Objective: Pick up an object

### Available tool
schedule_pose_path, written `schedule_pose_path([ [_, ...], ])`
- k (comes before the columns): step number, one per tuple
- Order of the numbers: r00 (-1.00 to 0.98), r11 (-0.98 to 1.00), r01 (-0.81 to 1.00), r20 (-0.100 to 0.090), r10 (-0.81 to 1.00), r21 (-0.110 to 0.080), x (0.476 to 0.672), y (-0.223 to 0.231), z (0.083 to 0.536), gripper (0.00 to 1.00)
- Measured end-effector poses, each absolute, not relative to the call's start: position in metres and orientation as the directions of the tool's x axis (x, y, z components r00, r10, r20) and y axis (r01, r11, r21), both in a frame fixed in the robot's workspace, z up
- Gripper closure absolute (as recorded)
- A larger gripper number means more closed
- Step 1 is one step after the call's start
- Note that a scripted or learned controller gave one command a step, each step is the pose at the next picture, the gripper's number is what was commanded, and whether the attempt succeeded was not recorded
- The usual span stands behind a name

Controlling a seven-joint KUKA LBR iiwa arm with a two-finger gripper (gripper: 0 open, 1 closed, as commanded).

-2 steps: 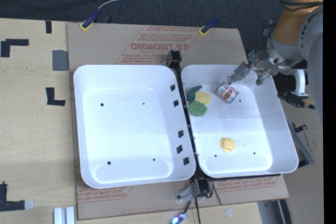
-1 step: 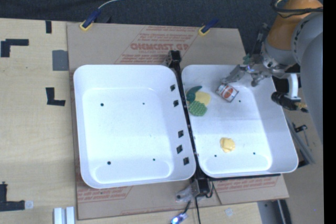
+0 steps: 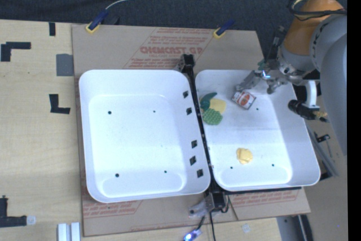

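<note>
Yellow lump (image 3: 244,156) lies well apart from fingers (image 3: 249,86) touching red-white object (image 3: 245,99).

Bench (image 3: 34,138): pale wood-tone, black tape marks at far side from gripper (image 3: 265,77).
Cardboard sheet (image 3: 163,48): flat on bench, red print, beneath both bins.
Left bin (image 3: 90,121): on cardboard, well apart from gripper.
Right bin (image 3: 299,149): on cardboard, directly beneath gripper, touching left bin.
Clamps (image 3: 97,21): blue-yellow, at cardboard's far edge.
</note>
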State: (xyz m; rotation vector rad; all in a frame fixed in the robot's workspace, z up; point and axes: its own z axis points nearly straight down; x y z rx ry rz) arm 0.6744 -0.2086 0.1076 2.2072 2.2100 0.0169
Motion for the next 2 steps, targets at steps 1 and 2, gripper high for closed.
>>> schedule_pose_path([
  [1, -0.002, 0.002, 1.000, -0.004, 1.000, 0.023, 0.675, -0.205, 0.106, 0.00],
  [2, -0.005, 0.005, 1.000, -0.001, 1.000, 0.005, 0.670, -0.178, 0.087, 0.00],
])
